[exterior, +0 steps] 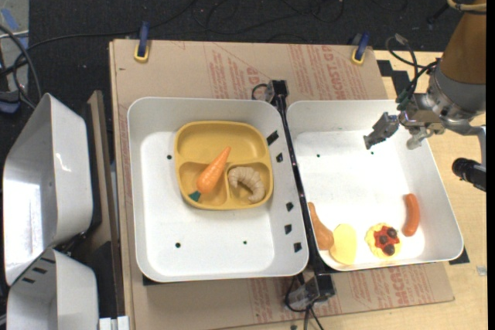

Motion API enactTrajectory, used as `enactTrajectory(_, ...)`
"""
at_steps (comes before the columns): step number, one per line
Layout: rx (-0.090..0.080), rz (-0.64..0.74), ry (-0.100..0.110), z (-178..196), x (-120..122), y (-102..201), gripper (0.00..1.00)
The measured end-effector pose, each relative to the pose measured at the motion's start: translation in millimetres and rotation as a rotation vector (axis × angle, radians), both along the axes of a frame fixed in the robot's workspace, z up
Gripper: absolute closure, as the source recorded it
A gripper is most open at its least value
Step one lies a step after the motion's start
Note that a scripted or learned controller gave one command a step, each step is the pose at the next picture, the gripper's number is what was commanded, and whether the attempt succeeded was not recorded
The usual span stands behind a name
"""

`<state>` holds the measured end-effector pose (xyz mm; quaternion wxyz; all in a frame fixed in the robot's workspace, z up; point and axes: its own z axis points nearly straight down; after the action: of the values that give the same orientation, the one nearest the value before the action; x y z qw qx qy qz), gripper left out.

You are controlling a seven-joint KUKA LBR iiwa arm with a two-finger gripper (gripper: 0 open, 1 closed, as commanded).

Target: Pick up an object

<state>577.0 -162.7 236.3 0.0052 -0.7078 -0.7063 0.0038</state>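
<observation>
Counter [232, 62]: you look down on a brown board that carries two shallow white bins side by side, with a yellow clamp at each far corner.
Left bin [155, 243]: it holds a yellow divided plate [220, 137] near its middle.
Plate contents: a toy carrot [213, 170] lies slantwise across the divider, its thick end toward you; a pale curled shrimp [247, 182] sits in the nearer right compartment, just beside the carrot.
Right bin [348, 174]: you find four small toy foods gathered along its near edge, while the far half shows bare white floor.
Orange piece [319, 226]: a slim pear-like shape lying against the bin's left wall, touching the yellow disc.
Yellow disc [345, 241]: a flat pale round piece, between the orange piece and the small pizza.
Small pizza [384, 239]: a yellow round topped with red and dark bits, near the bin's front wall.
Sausage [411, 214]: a reddish-orange link lying lengthwise near the right wall, just beside the pizza, apart from it.
Arm: it enters from your right, grey with an orange section above the wrist.
Hand [384, 129]: it hangs over the far right part of the right bin, well apart from all four foods; you see nothing between its fingers, and whether they are spread or pressed together cannot be told.
</observation>
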Motion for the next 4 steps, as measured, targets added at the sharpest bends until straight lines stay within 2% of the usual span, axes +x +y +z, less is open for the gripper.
enactTrajectory(1, -0.002, 0.003, -0.012, 6.9, 2.6, 0.5, 0.0)
enactTrajectory(3, -0.002, 0.001, -0.009, -117.9, 10.7, 1.1, 0.0)
enactTrajectory(4, -0.002, 0.001, -0.01, -145.8, 10.2, 1.7, 0.0)
